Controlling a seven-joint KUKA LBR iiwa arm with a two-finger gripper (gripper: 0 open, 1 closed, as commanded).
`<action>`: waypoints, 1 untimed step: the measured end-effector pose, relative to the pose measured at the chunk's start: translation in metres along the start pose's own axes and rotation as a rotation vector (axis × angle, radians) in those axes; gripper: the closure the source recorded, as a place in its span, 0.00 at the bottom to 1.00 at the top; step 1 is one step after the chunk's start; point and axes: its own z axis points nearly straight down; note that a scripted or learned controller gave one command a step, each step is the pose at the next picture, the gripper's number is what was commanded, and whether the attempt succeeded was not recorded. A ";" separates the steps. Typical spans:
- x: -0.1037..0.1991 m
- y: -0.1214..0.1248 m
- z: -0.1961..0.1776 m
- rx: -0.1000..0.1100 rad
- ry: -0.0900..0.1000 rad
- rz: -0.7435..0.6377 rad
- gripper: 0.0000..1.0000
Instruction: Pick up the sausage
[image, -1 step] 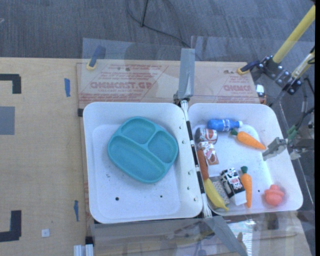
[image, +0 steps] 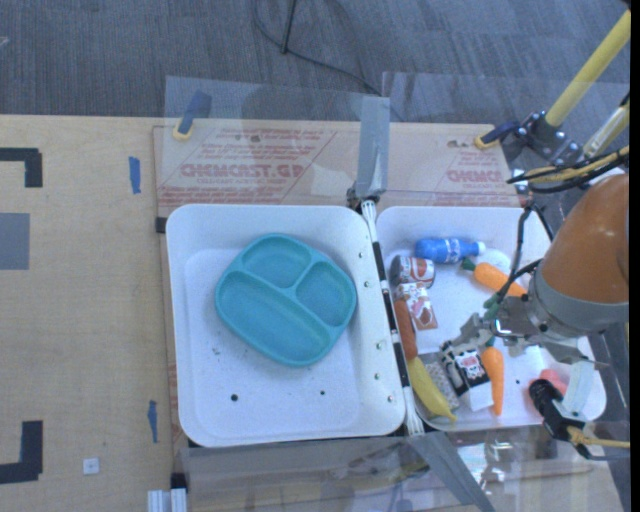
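Observation:
The sausage (image: 404, 334) is a thin reddish-brown stick lying lengthwise along the left wall of the right bin (image: 452, 216). Its near end touches a yellow banana (image: 430, 389). My gripper (image: 488, 332) hangs over the middle of the right bin, well to the right of the sausage and apart from it. It is above a small black-and-white package (image: 467, 371) and an orange carrot (image: 493, 372). Nothing shows held in it.
The right bin also holds a blue bottle (image: 448, 248), a second carrot (image: 492, 277), a brown can (image: 415, 270), a snack packet (image: 421, 307) and a white cup (image: 588, 392). A teal divided plate (image: 286, 298) lies in the left bin (image: 200, 390).

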 end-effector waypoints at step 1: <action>0.003 0.000 -0.005 -0.003 -0.001 0.082 0.00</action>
